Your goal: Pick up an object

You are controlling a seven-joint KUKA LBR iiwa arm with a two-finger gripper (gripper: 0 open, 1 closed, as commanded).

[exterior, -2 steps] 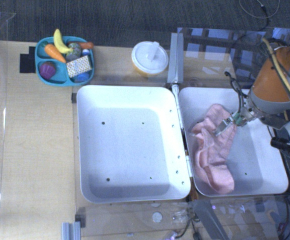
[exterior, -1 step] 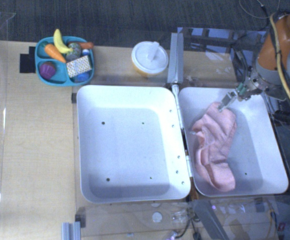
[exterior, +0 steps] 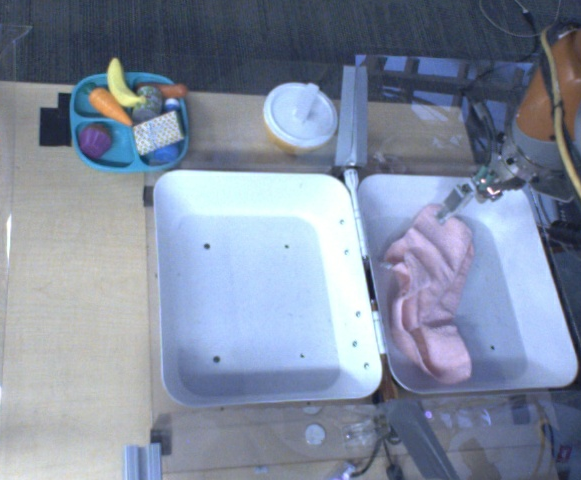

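The bench carries two shallow white bins side by side: the left bin (exterior: 255, 288) and the right bin (exterior: 515, 298). The task's thing, a pink cloth (exterior: 430, 293), lies crumpled in the right bin, running from a raised upper corner near the bin's back wall down to a thicker fold near its front wall. The gripper (exterior: 457, 200) reaches in from the right, and its tip sits at the upper corner of the cloth, which appears drawn up into a peak toward it. Whether the tip is touching the fabric or just above it cannot be determined at this resolution, and the gripper's state likewise cannot be told: the tip is too small and too blurred to resolve. A hold on the cloth is therefore not confirmed. Nearly all of the cloth rests on the bin floor, so the pick is judged to be at the contact or early grasp stage, with the lift not yet accomplished. Remaining steps, as a judgement: secure the raised corner, then raise the arm until the whole cloth hangs clear of the bin floor. Risk: soft fabric pinched at a thin corner can slip out under its own weight during the lift. Beyond the bins, a blue compartment tray (exterior: 128, 120) holds toy food and a white lidded cup (exterior: 300, 114) stands near the divider; both are well apart from the gripper.
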